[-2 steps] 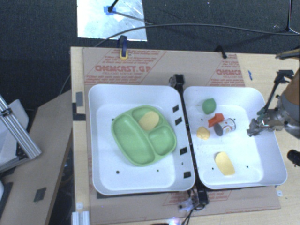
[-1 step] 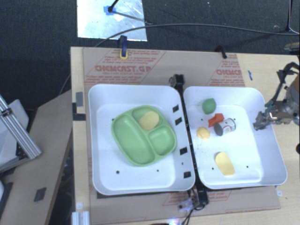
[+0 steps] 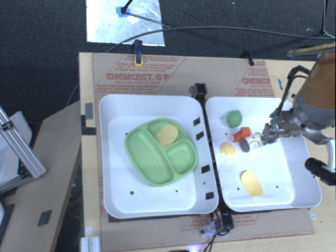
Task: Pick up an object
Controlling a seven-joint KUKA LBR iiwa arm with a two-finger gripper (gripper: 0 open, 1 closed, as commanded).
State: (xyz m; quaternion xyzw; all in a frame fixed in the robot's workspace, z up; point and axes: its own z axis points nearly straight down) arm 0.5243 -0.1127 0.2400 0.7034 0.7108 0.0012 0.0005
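We log the table (image 3: 173, 70) with two white bins side by side. The left bin (image 3: 118, 140) holds a green divided plate (image 3: 157, 154), tilted, with a pale yellow piece (image 3: 167, 135) lying in its compartment at 12 o'clock.

The right bin (image 3: 299, 185) holds the loose things. From the bin's middle, a green ball (image 3: 234, 118) sits toward 11 o'clock, a small yellow lump (image 3: 227, 149) toward 9 o'clock, and a larger yellow oval (image 3: 251, 183) toward 6 o'clock, well apart from the rest. An orange-red piece (image 3: 241, 135) lies between the ball and the lump, and just beside it, at its 4 o'clock, is a small white and grey object (image 3: 250, 142).

The arm (image 3: 320, 96) comes in from 3 o'clock, orange band showing above the wrist. The hand (image 3: 269, 134) is low over the right bin, its tip pointing toward 9 o'clock. The white and grey object lies right at the tip, at the hand's 8 o'clock, seemingly touching; the orange-red piece is just past it. We cannot tell how the fingers are set, and we see nothing clearly between them.
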